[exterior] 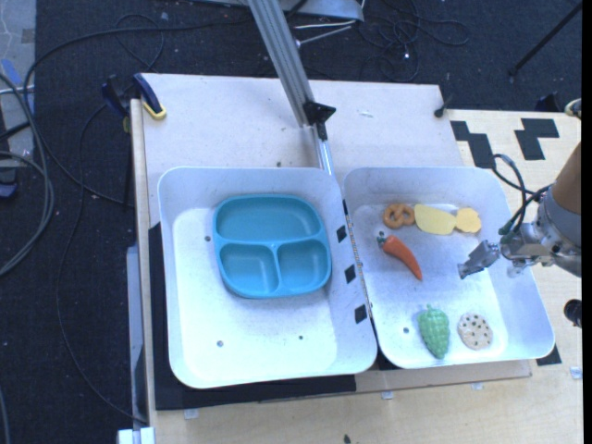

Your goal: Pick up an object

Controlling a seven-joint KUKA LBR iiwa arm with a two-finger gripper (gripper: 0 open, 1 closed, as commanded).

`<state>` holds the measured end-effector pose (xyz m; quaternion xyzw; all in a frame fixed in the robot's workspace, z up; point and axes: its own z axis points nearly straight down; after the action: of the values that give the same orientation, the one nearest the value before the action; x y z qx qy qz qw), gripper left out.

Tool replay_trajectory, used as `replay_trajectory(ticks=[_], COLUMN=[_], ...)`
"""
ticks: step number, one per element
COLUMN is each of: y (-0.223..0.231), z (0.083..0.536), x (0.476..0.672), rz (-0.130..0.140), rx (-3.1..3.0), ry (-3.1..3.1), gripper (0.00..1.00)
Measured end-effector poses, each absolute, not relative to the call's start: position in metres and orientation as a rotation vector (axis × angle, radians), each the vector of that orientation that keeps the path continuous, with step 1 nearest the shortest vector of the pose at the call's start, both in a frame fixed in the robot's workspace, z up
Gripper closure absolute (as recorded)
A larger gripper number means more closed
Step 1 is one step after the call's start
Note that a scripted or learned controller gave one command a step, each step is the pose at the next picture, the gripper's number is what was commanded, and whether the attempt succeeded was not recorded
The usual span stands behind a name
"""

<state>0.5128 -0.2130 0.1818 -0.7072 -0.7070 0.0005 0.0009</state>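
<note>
Five toys in my right bin [518,326] | gripper [478,260] above, finger spread unclear | carrot [401,254] just left: I'd centre first

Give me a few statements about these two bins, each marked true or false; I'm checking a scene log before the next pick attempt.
1. The blue divided tray lies in the left bin. True.
2. The carrot lies in the same bin as the tray. False: it lies in the right bin, below the pretzel.
3. The pincer holds the cookie. False: nothing shows between its fingers, and the cookie lies on the bin floor nearer the camera.
4. The green grape bunch lies beside the cookie. True.
5. The tray's compartments hold food. False: all three look bare.
</note>
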Motion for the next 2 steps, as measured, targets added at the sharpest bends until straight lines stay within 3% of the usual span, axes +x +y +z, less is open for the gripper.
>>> replay_trajectory(ticks=[1, 2], y=[-0.213, -0.213], z=[0.121, 0.093], x=[0.506, 0.507], rz=[0.002, -0.001], rx=[-2.221, -2.224], ry=[-2.218, -2.222], gripper=[0.0, 0.0])
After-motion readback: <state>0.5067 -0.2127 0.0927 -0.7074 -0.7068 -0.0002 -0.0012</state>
